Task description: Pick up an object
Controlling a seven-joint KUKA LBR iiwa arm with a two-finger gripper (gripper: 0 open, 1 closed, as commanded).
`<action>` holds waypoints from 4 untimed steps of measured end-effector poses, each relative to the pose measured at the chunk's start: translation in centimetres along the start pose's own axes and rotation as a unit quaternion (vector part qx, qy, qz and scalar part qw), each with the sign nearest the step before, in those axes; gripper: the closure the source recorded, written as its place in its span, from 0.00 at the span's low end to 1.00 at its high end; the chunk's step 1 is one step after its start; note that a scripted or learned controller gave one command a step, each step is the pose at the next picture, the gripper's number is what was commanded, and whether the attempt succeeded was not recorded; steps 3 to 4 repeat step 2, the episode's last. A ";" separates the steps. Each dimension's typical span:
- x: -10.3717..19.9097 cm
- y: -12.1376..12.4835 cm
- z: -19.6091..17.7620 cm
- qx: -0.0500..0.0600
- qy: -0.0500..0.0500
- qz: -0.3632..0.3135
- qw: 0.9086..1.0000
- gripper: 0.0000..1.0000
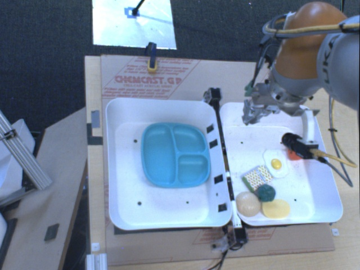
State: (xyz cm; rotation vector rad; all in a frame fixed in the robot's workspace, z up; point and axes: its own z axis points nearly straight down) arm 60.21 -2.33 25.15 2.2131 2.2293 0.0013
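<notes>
Objects to pick: five small pieces, all lying in the right bin [332, 207], grouped toward its near edge and the corner by the middle divide.
Progress: I judge nothing done yet. Every piece sits on the bin floor, so approach, descent, grasp and lift are all left.
Surface [95, 167]: bears both bins side by side on a printed cardboard sheet [146, 80].
Left bin [121, 207]: holds a blue divided plate [174, 155] at its middle, well apart from the pieces and no hindrance.
Hand [251, 116]: hovers over the right bin's far corner on the divide side, well apart from the group. I cannot tell how far open it is, and I see nothing in it.
Yellow piece [275, 208]: by the near edge, just beside the beige ball [248, 203].
Fried-egg toy [275, 163]: farthest of the five from the near edge, with the most bare floor around it. It lies flat, so I expect it to be hard to pinch.
Checked block [257, 177]: between the fried-egg toy and the beige ball, touching or nearly touching the egg's rim.
Beige ball: in the near corner by the divide. The bin wall is close, which I judge leaves little room to come down.
Teal ball [266, 193]: smallest, hemmed in by the checked block, beige ball and yellow piece.
In the way: black clips [214, 145] line the divide beside the group. Crowding is the main risk.
</notes>
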 end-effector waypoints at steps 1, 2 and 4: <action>5.0 -0.3 -0.3 0.000 0.000 0.000 1.000 1.00; 9.6 0.0 1.3 0.000 0.000 0.001 1.000 1.00; 9.6 0.0 1.3 0.000 0.000 0.001 1.000 1.00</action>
